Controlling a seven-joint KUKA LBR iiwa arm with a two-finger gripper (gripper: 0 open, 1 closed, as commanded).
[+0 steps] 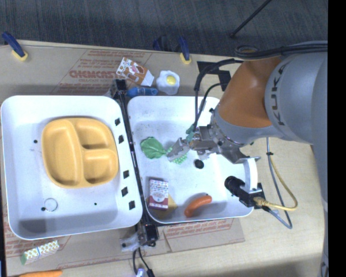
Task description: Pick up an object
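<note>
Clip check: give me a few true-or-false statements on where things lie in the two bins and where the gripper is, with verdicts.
1. The yellow divided tray lies in the left bin. True.
2. The sausage lies in the left bin. False: it lies in the right bin, near the front wall.
3. The gripper is over the right bin, beside the green leaf. True.
4. The small red carton sits on the tray. False: it lies in the right bin.

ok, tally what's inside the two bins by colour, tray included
Yellow: 1, tray in the left bin
Green: 1, leafy piece in the right bin
Red/brown: 1, small carton
Orange-red: 1, sausage
Total: 4
</note>
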